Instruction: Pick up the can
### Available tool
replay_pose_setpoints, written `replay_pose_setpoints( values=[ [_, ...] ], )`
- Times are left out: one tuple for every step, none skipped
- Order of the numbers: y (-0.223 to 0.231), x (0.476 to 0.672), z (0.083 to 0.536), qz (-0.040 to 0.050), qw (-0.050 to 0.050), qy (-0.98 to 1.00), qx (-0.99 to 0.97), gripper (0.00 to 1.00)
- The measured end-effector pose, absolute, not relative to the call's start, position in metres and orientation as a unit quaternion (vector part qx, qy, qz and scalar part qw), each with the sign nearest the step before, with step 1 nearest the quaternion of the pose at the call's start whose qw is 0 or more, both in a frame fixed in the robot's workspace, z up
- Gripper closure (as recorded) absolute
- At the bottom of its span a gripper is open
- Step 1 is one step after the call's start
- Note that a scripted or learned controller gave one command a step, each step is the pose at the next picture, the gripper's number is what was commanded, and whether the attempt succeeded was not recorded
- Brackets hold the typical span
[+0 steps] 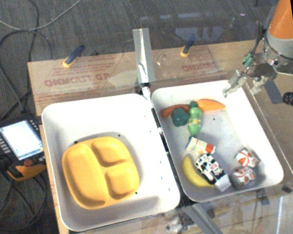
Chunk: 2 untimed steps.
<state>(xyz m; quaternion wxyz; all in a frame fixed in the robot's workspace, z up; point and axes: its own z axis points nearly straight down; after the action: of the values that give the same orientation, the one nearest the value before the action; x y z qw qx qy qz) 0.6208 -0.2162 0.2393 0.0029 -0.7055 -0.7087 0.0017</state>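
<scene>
Near the front right corner of the right bin (267,139) lies a can (241,177) on its side, with a red and white label. A second, similar red and white piece (247,158) sits just behind it. My gripper (243,84) hangs over the bin's far right corner, well behind the can and apart from it. Its fingers (231,87) are spread open with nothing between them.
The right bin also holds a banana (193,172), a black and white carton (209,166), a small white carton (198,146), green toys (187,116) and an orange carrot (211,104). A yellow divided tray (100,171) lies in the left bin (55,127).
</scene>
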Motion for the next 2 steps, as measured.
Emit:
replay_pose_setpoints(
  values=[
    [-0.223,0.528,0.154,0.0019,0.003,-0.726,-0.687,0.00],
    [-0.180,0.552,0.140,0.0012,0.003,-0.695,-0.719,0.00]
  ],
)
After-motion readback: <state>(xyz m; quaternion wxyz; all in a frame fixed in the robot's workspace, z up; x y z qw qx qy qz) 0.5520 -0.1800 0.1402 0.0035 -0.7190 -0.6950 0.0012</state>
